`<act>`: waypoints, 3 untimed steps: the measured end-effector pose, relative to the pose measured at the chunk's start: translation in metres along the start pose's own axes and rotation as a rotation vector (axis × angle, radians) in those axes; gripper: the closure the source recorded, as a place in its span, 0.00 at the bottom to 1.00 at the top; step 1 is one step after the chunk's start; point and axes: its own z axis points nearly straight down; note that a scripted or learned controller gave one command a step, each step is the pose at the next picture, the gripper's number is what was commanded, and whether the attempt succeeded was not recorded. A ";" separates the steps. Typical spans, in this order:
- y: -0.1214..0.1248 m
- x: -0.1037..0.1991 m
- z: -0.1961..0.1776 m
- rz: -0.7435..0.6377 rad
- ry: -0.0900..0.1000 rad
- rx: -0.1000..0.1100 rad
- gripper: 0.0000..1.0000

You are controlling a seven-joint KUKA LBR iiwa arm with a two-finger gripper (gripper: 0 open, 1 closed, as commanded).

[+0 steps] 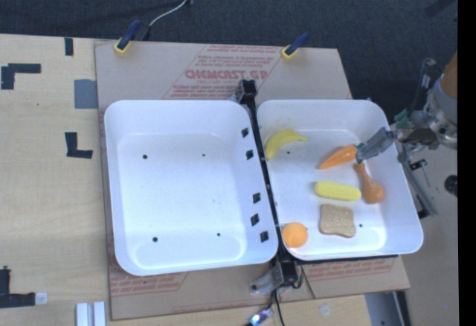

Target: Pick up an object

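Inside right bin: banana, carrot, corn, bread, orange.

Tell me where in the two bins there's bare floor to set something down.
The left bin offers bare floor wall to wall. In the right bin, free patches lie between the banana and orange ball, and along the far wall. It's crowded at the carrot, corn, bread, drumstick and gripper.

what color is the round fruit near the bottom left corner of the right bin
Orange. The round fruit shows plainly in the camera view, beside the bread slice.
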 end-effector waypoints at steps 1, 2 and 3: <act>0.065 0.039 0.066 -0.005 0.001 0.002 0.00; 0.089 0.146 0.028 -0.011 0.001 -0.005 0.00; 0.085 0.081 0.052 0.005 -0.003 0.002 0.00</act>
